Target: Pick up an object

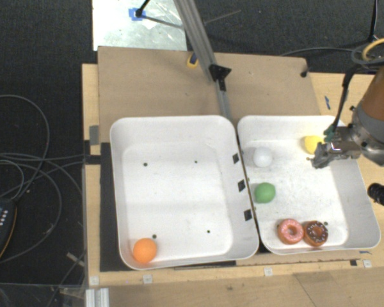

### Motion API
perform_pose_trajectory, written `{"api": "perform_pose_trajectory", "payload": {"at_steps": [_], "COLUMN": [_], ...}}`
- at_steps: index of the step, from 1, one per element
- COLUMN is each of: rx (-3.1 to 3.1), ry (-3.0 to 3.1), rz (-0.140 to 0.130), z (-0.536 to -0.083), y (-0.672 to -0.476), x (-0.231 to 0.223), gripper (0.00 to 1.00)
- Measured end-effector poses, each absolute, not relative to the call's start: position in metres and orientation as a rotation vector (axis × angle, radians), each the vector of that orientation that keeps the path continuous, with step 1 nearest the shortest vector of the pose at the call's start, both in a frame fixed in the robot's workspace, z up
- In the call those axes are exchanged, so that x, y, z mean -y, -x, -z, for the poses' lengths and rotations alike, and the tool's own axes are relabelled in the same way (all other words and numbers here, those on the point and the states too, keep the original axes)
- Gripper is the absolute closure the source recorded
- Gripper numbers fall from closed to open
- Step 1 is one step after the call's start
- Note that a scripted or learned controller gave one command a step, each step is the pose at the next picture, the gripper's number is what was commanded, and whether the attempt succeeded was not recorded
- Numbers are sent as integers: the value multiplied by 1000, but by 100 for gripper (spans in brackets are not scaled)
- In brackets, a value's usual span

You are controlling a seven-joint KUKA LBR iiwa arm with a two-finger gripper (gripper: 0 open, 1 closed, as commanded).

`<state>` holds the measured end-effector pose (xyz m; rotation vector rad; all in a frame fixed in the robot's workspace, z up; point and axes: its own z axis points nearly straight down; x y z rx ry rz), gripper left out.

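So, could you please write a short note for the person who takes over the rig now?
Gripper: over the right bin, beside the yellow ball; nothing seen between its fingers.
Right bin: yellow ball, white ball, green ball, pink donut, brown donut.
Left bin: orange ball.
Done: nothing picked up.
Left: grasp one object, likely the yellow ball, and lift it.

Left bin [179,130] holds one ball [144,250]; right bin [358,200] perhaps five things.
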<state>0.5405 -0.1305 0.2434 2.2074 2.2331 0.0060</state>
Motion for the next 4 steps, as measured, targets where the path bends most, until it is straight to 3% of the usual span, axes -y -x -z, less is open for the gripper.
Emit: {"api": "perform_pose_trajectory", "payload": {"at_steps": [4], "rx": [-2234], "ry": [-2209], "rz": [-6], "z": [-254], "y": [-578], "x": [-86], "gripper": [100]}}
